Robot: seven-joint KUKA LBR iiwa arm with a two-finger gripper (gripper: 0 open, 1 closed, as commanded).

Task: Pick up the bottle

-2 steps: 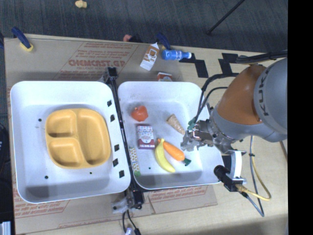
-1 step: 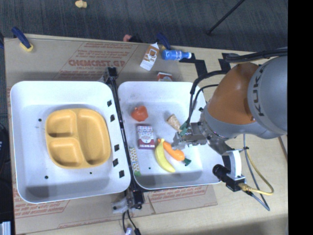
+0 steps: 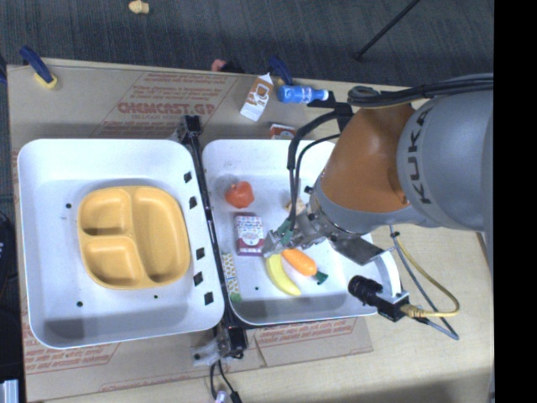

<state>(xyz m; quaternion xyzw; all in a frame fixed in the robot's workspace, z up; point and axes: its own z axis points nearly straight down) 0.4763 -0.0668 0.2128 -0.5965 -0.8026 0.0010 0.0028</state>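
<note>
Right bin (image 3: 252, 309), near part: yellow banana (image 3: 282, 275) lying slanted, an orange carrot (image 3: 300, 263) touching it on the right, green stub at the carrot's right end. End effector (image 3: 289, 235) is down in this bin just above the carrot and banana, at the tip of the grey arm (image 3: 453, 162) with the orange band (image 3: 369, 162); arm comes in from the right and covers much of the bin's right half. Cannot tell how wide the end effector stands or whether it has anything in it, too small and dark. Just left of it, a dark red packet (image 3: 248, 232) lies flat. Farther back, a red tomato-like item (image 3: 239, 194).

Left bin (image 3: 42, 250): yellow three-compartment tray (image 3: 134, 235) in the middle.

Far side, on the table (image 3: 126, 91) outside both bins: blue bottle (image 3: 298, 95) lying on its side beyond the right bin's far edge, well apart from the end effector. Small carton (image 3: 258, 97) just left of it.
</note>
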